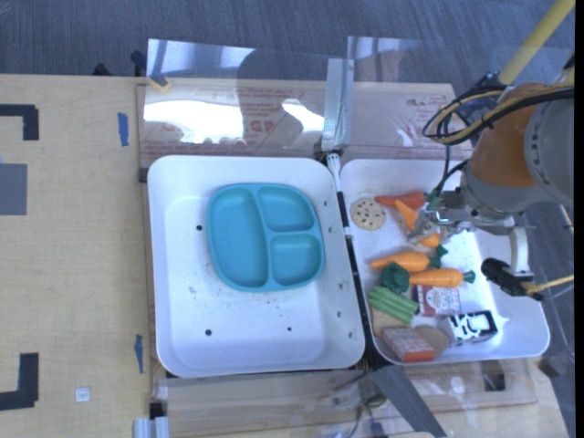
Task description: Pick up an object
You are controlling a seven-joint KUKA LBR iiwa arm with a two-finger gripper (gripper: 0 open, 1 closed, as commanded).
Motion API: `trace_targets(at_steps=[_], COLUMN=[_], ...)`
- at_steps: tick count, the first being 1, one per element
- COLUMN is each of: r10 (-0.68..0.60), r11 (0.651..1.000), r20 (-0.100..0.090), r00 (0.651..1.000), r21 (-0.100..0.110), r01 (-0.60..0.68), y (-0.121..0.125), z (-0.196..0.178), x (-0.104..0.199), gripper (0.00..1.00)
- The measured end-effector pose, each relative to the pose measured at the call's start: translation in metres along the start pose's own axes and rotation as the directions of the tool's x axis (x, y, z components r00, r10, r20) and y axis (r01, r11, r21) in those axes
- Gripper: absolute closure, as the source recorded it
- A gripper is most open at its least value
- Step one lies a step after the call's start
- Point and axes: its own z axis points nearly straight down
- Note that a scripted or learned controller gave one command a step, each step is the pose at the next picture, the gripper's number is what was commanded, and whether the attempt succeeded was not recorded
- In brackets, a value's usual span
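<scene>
Grey arm with orange band reaches in from the right of the frame, two-finger gripper [431, 229] down low over the right white bin [529, 336], at the upper part of the toy pile. Can't tell if it's released or clenched — the tip is small and lost in clutter, nothing clearly seen between it.

Candidate objects, all in the right bin: orange plastic carrot [401, 262] with green top just below the gripper, a second orange carrot [440, 279] lower right of it, another orange piece [401, 201] near the bin's upper edge, a round beige cookie with dark dots [367, 213] to the upper left, green bean-like sticks [392, 304], a brown-and-red block [409, 343] at the bottom, a black-and-white item [474, 325] at lower right.

Left white bin [173, 336] holds a turquoise divided plate [266, 235] — not relevant.

Likely step: descending for a grasp. To do it well, centre on one item, probably the nearest carrot, straddle its narrow width, avoid catching neighbours touching it — then lift straight up.
</scene>
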Motion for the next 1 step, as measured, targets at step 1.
trace_targets(at_steps=[1], r10=[0.085], r11=[0.996], r20=[-0.002], r00=[0.996], r21=[-0.012], r01=[-0.085], y=[0.0712], z=[-0.0991], x=[0.0683], gripper=[1.0])
